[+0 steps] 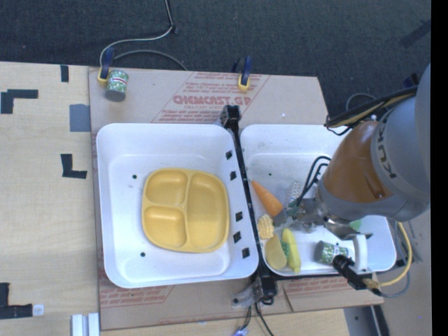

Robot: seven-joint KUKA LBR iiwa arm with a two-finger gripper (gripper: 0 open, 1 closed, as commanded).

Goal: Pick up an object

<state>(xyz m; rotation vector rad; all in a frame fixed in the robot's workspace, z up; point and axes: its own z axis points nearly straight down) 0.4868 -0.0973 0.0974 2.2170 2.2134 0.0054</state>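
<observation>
The right bin (280,140) holds an orange carrot (267,197) by its left wall. A piece of yellow corn (265,226) lies just below the carrot. A yellow-green banana (290,250) and a pale yellow fruit (276,256) rest near the front edge. A small green-labelled can (325,251) lies further right. My gripper (289,213) is low in this bin, just right of the carrot and corn and above the banana. Nothing shows as held.
The left bin (112,187) holds a yellow divided plate (186,209). Another small can (115,85) stands on the cardboard behind the left bin. A black divider (238,180) runs between the bins. My arm covers the right half of the right bin.
</observation>
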